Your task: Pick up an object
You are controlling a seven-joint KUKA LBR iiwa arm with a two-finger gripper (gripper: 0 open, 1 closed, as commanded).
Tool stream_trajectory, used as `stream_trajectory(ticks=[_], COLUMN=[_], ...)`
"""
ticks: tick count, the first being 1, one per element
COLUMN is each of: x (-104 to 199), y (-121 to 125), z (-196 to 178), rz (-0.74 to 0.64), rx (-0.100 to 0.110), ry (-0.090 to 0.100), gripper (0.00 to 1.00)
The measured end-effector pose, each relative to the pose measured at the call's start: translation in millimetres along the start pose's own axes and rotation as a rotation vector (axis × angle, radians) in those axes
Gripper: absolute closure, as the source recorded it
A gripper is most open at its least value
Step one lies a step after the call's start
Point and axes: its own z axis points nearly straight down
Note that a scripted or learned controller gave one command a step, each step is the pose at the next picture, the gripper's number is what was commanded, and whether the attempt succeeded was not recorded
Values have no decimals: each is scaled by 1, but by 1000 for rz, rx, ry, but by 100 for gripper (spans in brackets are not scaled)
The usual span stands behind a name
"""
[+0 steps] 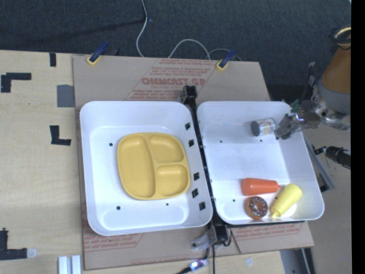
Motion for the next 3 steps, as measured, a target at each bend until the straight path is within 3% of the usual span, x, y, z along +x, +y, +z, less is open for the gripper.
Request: stream_trajectory(ticks=[3], x=[155], y=[25], z=[4], rz=[-5], rx=[5], ry=[3], gripper=[100])
